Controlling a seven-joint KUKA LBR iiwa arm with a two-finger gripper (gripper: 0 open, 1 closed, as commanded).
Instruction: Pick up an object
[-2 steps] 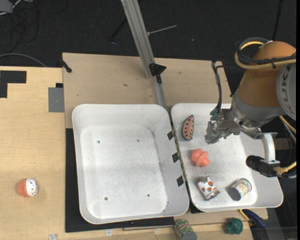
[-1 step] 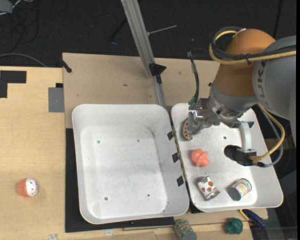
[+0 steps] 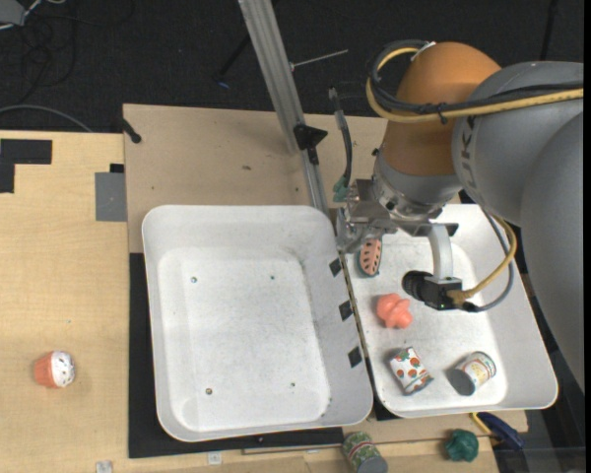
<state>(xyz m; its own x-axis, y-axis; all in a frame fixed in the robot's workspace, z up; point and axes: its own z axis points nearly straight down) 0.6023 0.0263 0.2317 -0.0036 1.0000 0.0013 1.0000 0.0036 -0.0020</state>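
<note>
— What's in the two bins?

— The big left bin (image 3: 238, 323) is a bare white tray with a few small dark dots on its floor. The right bin (image 3: 517, 358) is the one holding things, and the arm (image 3: 443, 116) hangs over its upper end, grey with the orange band, coming in from the right.

— And inside that right one?

— Largest first: a pink lumpy toy (image 3: 395, 310) near the middle, close to the divide between the bins. Below it is a small white carton with red spots (image 3: 409, 371), lying tilted, and just beside that to the right a little can (image 3: 474, 371) on its side. Higher up, next to the wall shared with the left bin, there's an orange speckled piece (image 3: 371, 256), smallest of the lot.

— Has the claw got hold of any of them?

— The gripper (image 3: 366, 233) sits right above that orange speckled piece, but from here I can't tell whether it's open or closed, or whether it's touching it.

— Anything outside the bins?

— An orange and white ball (image 3: 54, 370) on the bench far left, a green lump (image 3: 462, 445) and a dark can (image 3: 360, 450) at the front edge.
</note>
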